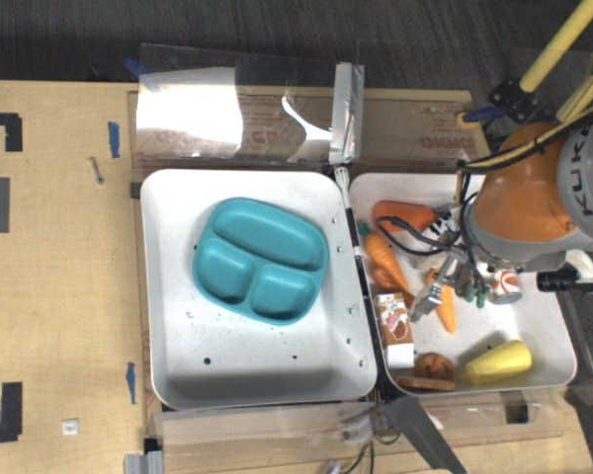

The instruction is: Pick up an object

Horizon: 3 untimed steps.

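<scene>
Camera view: the wooden tabletop [49, 294] carries two shallow white bins side by side. The left bin [168, 363] fills the middle of the frame and holds one teal divided plate [260, 258], lying tilted toward the upper part of the bin. It is broad and low, so it looks a poor candidate for a two-finger grasp.

The right bin [553, 349] sits at the right of the frame, and the pickable things are crowded there, mostly along its left wall and lower edge. An orange carrot-like piece [383, 257] lies slantwise just beside the dividing wall, with a red-orange piece [405, 212] above it near the bin's upper left corner. Below the carrot is a small printed packet [392, 316], then a brown round item [436, 366] at the lower edge, and a yellow banana-shaped item [498, 359] at the lower right.

The arm comes in from the right, its orange band over the bin's upper right, presumably because this bin is where the loose objects are. The hand [432, 300] points down and to the left into the middle of the bin, near a small orange piece [447, 309] and just right of the packet. How far its fingers are spread is not clear at this slant, and I cannot tell whether anything is caught between them. By my reading, no object is lifted yet.
</scene>
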Each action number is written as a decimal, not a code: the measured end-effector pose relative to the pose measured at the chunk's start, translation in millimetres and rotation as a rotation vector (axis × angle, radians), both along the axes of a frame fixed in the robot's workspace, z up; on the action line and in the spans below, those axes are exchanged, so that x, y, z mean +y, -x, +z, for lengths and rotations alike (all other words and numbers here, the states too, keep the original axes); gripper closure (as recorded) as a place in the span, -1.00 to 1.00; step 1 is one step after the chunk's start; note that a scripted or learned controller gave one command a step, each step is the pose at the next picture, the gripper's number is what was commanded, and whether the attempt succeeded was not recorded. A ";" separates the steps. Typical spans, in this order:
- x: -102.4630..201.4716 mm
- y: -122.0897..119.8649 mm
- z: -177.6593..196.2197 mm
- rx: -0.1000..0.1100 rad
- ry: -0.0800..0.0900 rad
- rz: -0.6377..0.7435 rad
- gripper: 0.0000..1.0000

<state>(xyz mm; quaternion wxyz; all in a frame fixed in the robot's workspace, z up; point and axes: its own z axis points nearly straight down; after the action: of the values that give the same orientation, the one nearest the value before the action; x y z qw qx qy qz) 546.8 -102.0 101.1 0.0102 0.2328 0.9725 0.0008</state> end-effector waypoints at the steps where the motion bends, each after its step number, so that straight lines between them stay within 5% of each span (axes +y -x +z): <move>1: -10.7 13.6 -12.1 0.010 -0.006 -0.093 -1.00; 2: -3.5 -63.3 45.6 0.010 -0.003 -0.074 -1.00; 3: -5.0 -20.6 8.7 0.009 0.001 -0.056 -1.00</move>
<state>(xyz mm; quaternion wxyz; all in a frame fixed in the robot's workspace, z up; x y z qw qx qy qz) 567.4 -107.0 109.8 0.0061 0.2599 0.9656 -0.0011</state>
